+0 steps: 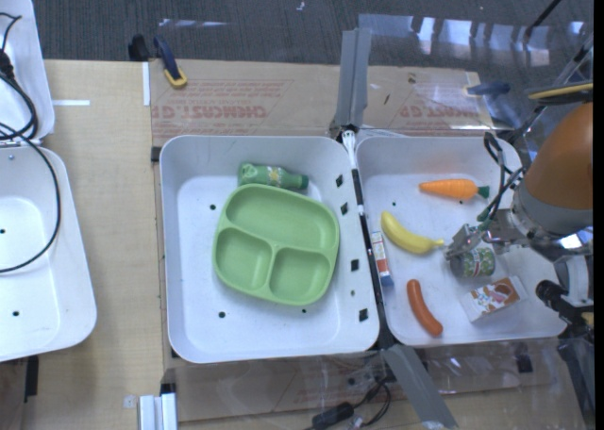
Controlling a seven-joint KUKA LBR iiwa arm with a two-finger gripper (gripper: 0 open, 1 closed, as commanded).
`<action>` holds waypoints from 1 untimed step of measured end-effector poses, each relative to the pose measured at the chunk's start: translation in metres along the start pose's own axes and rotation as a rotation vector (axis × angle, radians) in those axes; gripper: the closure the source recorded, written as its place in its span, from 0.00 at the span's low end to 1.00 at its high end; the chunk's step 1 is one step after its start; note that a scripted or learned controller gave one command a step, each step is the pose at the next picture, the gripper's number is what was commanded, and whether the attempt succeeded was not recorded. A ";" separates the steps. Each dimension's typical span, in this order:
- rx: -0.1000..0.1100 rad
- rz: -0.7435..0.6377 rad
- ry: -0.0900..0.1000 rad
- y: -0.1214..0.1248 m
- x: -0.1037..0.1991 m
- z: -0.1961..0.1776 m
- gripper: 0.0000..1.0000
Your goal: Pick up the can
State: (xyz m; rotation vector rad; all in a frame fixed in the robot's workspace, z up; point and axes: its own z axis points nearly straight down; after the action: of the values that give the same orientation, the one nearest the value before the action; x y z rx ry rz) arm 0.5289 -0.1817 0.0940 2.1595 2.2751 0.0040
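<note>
A small metal can with a green label (pixel 474 261) lies in the right-hand shallow white bin (pixel 406 329), toward that bin's right side, roughly midway between its far and near walls. The grey arm with the orange band (pixel 564 169) comes in over the bin's right edge, and its pincer (pixel 469 245) sits right at the can, on its far-left side; whether the pincer is apart or clamped on the can cannot be told.

Just left of the can lies a yellow banana (pixel 406 235), its tip close to the pincer. An orange carrot with a green top (pixel 451 190) rests near the far wall of the same bin. A red sausage (pixel 424 307) lies toward the near wall, and a small white carton with red print (pixel 494 298) sits near the can, toward the bin's near right corner.

The left-hand white bin (pixel 184 324) carries a light green divided plastic plate (pixel 276 244) in its middle, with a green bottle (pixel 272 175) lying at the plate's far edge.
</note>
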 end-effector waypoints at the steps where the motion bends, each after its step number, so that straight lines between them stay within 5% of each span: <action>1: 0.006 0.165 0.000 -0.007 0.007 -0.084 0.00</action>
State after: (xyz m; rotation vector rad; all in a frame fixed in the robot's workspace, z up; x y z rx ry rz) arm 0.5208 -0.1747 0.1782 2.3430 2.0927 -0.0020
